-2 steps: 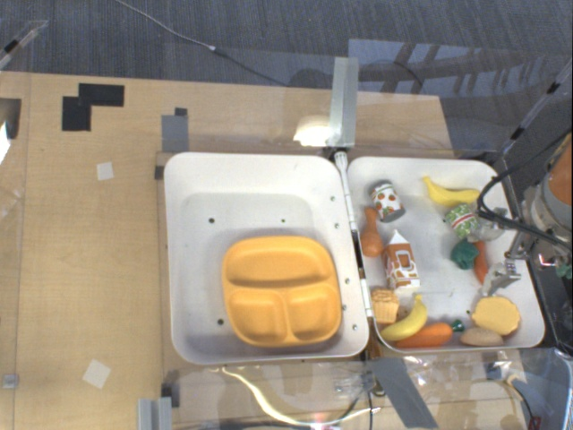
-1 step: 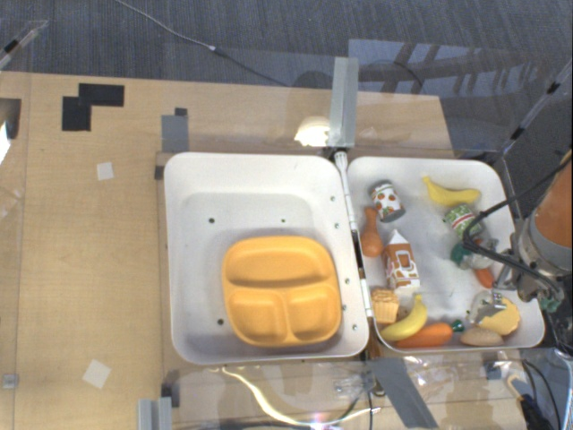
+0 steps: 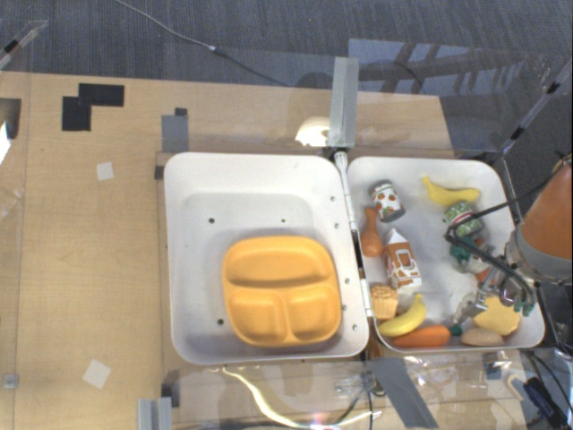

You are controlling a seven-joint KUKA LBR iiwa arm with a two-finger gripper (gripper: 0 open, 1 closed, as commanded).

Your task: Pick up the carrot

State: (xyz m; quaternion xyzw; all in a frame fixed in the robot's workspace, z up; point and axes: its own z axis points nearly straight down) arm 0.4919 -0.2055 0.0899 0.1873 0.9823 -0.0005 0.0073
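Orange carrot (image 3: 419, 337) with green tip; two yellow bananas (image 3: 405, 317); yellow-orange sectioned tray (image 3: 281, 288). White bins (image 3: 192, 240) on a pale wooden bench (image 3: 81, 267) marked with black patches. White-and-brown carton (image 3: 401, 262); grey arm (image 3: 546, 227) with orange band.

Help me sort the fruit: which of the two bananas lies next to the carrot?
The banana at the near edge of the right bin, curving just above the carrot. The other banana lies at the bin's far side.
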